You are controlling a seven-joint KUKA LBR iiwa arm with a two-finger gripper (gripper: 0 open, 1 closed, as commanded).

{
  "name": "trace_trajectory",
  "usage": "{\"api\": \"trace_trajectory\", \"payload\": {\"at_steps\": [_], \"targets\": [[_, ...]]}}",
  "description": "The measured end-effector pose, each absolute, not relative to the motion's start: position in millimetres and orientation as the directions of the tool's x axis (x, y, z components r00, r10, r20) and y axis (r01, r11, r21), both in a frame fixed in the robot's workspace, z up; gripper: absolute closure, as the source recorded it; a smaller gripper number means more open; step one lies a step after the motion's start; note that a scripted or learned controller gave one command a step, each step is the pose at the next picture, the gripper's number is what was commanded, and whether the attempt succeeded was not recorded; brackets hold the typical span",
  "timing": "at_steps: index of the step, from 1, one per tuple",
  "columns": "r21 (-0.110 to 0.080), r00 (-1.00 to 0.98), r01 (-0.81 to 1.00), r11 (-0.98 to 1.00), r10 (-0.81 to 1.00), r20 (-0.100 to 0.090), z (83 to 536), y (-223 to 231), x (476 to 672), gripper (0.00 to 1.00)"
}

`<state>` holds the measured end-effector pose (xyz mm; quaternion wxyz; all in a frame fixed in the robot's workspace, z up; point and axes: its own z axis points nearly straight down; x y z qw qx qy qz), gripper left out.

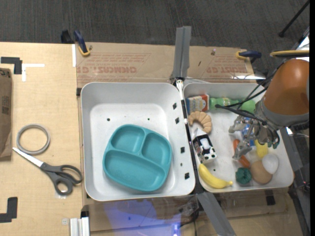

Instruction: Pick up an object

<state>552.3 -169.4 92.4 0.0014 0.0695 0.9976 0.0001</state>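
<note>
Lower right of frame, right bin [283, 183]: banana [213, 178], green ball [243, 176], brown egg-shaped item [261, 171]. Above these: gripper [244, 141] low among the clutter, grasp state cannot be told. Further up: croissant [202, 120], green bottle [227, 102]. Centre, left bin [93, 102]: teal divided plate [137, 157].

The arm [290, 90] reaches in from the right, its gripper [244, 140] pointing down, wrist directly above the fingers.
</note>
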Motion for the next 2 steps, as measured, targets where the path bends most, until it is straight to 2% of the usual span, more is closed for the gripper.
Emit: {"api": "trace_trajectory", "payload": {"at_steps": [1,2], "targets": [[-0.001,-0.991,0.136,0.991,0.135,-0.008,103.1,-168.8,554.1,1.00],[-0.001,-0.991,0.136,0.991,0.136,-0.008,103.1,-168.7,554.2,0.00]]}}
